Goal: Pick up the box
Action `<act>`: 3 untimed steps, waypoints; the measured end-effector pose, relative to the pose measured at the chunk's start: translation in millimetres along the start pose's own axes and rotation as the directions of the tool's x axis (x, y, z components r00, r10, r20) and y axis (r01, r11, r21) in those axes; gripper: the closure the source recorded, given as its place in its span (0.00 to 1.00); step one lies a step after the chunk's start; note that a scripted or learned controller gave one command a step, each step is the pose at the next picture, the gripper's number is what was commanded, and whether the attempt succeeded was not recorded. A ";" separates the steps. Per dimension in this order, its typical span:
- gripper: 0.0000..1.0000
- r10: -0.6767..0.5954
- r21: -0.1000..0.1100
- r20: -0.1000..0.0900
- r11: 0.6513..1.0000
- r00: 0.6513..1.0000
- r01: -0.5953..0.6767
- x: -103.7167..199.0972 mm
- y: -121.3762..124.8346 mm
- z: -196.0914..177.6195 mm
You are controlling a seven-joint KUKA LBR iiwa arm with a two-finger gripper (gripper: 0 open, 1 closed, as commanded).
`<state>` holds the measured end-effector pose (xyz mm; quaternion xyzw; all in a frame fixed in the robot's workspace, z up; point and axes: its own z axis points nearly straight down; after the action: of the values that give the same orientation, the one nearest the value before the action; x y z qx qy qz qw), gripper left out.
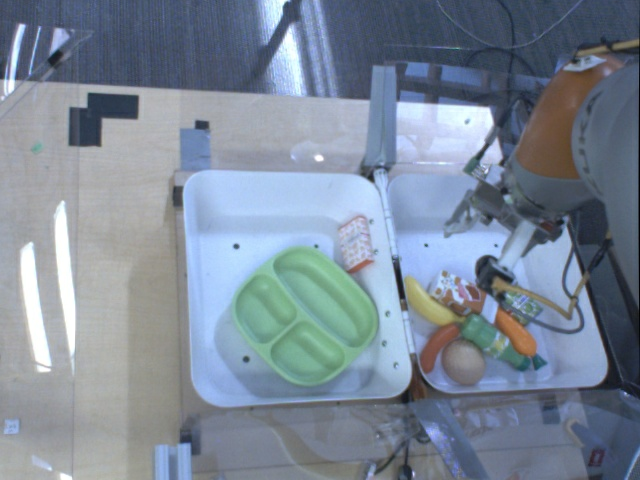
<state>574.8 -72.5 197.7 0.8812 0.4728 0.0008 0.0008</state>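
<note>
Beside the plate's (305, 313) far right rim, in the left bin (215, 268), lies the box (355, 243), small, red and white, close against the wall that this bin shares with the right bin (425, 208). The box sits just beside the plate; whether the two touch I cannot tell. The plate itself is green with three compartments and lies tilted across the near half of its bin, its near edge close to the bin's front wall. Right of the plate, past the shared wall, a banana (425, 305) lies along that wall, and a red-and-white packet (455, 291) rests just beyond it, touching or nearly so. Farther right of the plate still, a green bottle (492, 336) and an orange carrot (515, 333) lie side by side, and nearer the front a red-orange piece (436, 346) and a brownish ball (463, 362) sit close together. The gripper (472, 210) hangs well to the right of the plate and farther back than it, over the bare far part of the right bin, well apart from the box and with nothing seen in its hold; whether it is open or closed cannot be told from this angle. The arm (600, 148) behind it, with its orange band (558, 108), comes in from the right.
</note>
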 end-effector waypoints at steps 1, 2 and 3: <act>0.00 0.164 0.003 0.002 0.987 0.987 -0.164 -35.8 15.2 89.3; 0.00 -0.052 -0.002 0.000 0.999 0.999 0.052 -124.3 1.6 7.9; 0.00 -0.035 0.000 0.000 0.999 0.999 0.035 -139.8 -11.2 36.8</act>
<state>488.2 -182.9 160.8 0.8728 0.4881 0.0010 0.0007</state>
